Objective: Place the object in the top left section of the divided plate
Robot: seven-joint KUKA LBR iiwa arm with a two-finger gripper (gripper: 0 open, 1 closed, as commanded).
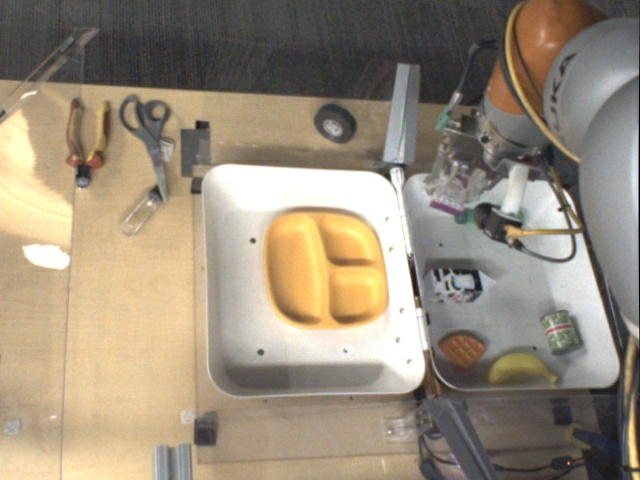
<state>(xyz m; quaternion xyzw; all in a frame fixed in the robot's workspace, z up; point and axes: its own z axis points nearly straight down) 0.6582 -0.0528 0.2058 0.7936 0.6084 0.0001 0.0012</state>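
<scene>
Plate: a yellow divided plate (326,266) is seen in the left bin (240,348), its sections unfilled.
Gripper: the gripper (452,183) is held over the right bin (590,298), toward 12 o'clock of it.
Fingers: a small purple-edged object (447,206) is seen at the tips — whether it is gripped between the fingers cannot be told.
Other items: a black-and-white packet (458,282), a brown round piece (462,348), a banana (520,369) and a green can (562,332) lie toward 6 o'clock of the right bin.
Surface: scissors (150,133) and pliers (85,138) lie at 10 o'clock of the surface (100,318).
Risk: a weak grasp is judged likely — the object could be dropped during the carry toward 9 o'clock, or set in the wrong section.
</scene>
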